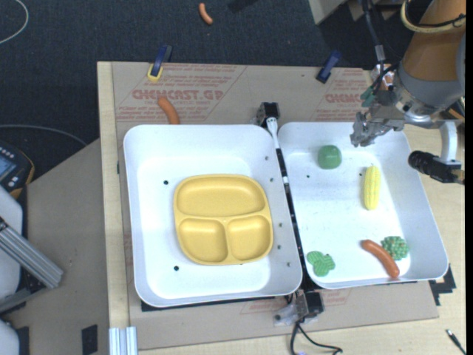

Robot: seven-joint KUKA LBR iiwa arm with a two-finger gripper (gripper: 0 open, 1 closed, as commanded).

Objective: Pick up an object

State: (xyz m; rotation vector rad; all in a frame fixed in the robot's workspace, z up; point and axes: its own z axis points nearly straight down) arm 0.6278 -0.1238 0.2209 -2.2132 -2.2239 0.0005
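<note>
The right bin (336, 191) holds a round green object (329, 157) near its far side, a yellow corn cob (371, 186) to its right, a red sausage (380, 257) and a green broccoli (395, 247) at the near right, and another green leafy piece (321, 262) at the near left. My gripper (363, 136) hangs over the far right of this bin, up and to the right of the round green object, with nothing seen between its fingers.
The left bin (148, 198) carries a yellow three-compartment tray (222, 217). An orange sausage (168, 110) lies on the board behind the left bin, and another (205, 12) lies on the dark floor. Blue clamps (157, 63) hold the board's far edge.
</note>
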